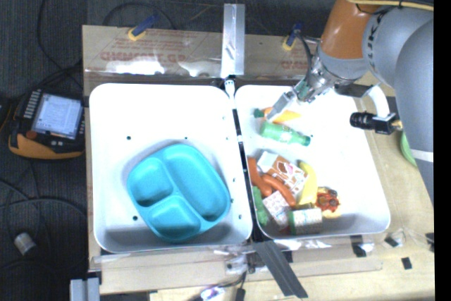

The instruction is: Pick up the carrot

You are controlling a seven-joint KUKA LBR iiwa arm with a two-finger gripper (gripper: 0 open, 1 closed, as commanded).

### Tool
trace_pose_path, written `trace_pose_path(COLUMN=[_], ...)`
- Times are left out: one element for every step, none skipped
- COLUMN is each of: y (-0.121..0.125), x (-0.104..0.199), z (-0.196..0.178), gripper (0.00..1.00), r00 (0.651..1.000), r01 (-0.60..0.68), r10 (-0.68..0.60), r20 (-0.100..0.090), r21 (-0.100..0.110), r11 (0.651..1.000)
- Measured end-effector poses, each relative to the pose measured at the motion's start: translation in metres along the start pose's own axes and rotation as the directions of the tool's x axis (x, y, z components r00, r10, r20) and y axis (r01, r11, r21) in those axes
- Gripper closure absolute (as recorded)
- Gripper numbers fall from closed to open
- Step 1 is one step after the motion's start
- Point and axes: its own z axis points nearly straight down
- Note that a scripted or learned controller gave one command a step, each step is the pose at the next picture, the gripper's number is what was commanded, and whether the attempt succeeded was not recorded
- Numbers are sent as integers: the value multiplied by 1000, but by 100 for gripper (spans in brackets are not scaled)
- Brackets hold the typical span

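Observation:
The carrot (260, 112) is a small orange piece with a green end, lying in the back part of the right bin (352, 151) near the divider. My gripper (283, 103) is low over it, reaching in from the right, and covers its middle. More orange shows just right of the gripper tip. I cannot tell whether the carrot is held.
A green bottle (285, 134) lies just in front of the carrot. Several toy foods and a can (304, 220) are piled in the right bin's front left. A blue divided plate (180, 190) sits in the left bin (113, 123).

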Motion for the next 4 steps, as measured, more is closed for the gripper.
trace_pose_path(y=[-3,0,-2,-10], x=[-16,-18,-15,-14], z=[28,20,24,50], gripper=[0,100,0,0], r00=[988,987,987,968], r01=[155,159,159,252], r10=[-155,-159,-159,-252], r20=[0,14,0,-9], r21=[-11,-21,-10,9], r11=[988,987,987,968])
